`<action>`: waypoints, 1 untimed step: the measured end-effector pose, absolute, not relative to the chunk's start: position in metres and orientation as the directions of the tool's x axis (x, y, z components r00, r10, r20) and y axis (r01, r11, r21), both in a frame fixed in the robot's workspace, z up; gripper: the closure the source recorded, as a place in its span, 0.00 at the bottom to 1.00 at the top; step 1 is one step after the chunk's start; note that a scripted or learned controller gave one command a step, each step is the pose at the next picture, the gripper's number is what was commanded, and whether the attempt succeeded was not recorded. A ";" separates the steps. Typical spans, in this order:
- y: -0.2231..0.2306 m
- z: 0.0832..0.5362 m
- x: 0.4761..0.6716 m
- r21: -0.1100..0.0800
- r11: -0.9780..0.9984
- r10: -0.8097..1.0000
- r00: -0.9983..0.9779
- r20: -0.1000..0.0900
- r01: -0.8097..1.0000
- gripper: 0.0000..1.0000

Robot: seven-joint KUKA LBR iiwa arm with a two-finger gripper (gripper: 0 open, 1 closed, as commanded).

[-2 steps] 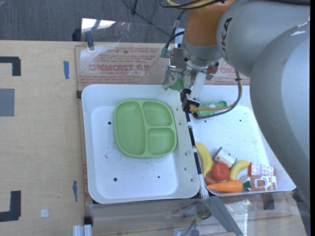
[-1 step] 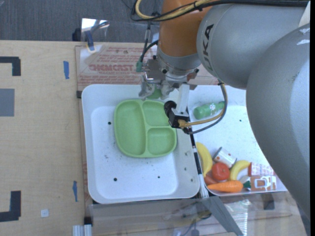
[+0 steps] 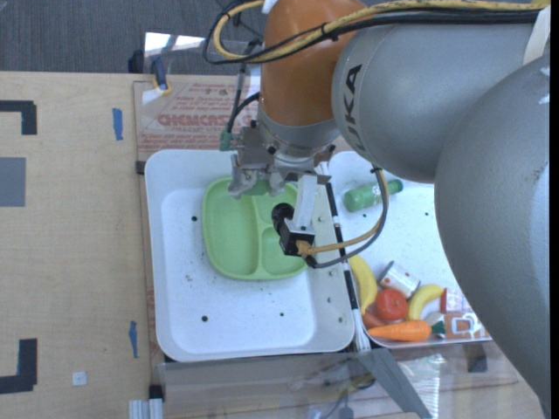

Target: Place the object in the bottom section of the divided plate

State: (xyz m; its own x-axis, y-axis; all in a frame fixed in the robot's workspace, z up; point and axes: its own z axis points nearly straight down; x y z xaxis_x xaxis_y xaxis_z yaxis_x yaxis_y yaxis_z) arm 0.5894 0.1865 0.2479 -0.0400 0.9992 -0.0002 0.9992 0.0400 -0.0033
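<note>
A light green divided plate [image 3: 234,243] lies in the left white bin [image 3: 236,321], toward its upper right. My gripper [image 3: 242,183] hangs over the plate's upper edge, under the orange band of the arm. I see nothing held at its tip. A white bracket with a black part [image 3: 286,221] hangs from the wrist over the plate's right side. The arm hides the plate's top right corner.
The right bin [image 3: 410,225] holds a green bottle [image 3: 369,195], a banana [image 3: 362,279], a tomato [image 3: 393,305], a carrot [image 3: 400,331], a small white and red can [image 3: 399,278] and other toy foods. A printed cardboard sheet [image 3: 188,120] lies behind the left bin.
</note>
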 end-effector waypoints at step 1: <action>0.186 0.248 0.590 -0.003 0.039 0.999 -0.039 0.000 0.999 0.00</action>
State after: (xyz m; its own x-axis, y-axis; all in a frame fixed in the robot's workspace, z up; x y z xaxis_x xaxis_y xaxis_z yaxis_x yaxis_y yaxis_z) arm 0.5896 0.1861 0.2480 -0.0391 0.9992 -0.0001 0.9992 0.0391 -0.0029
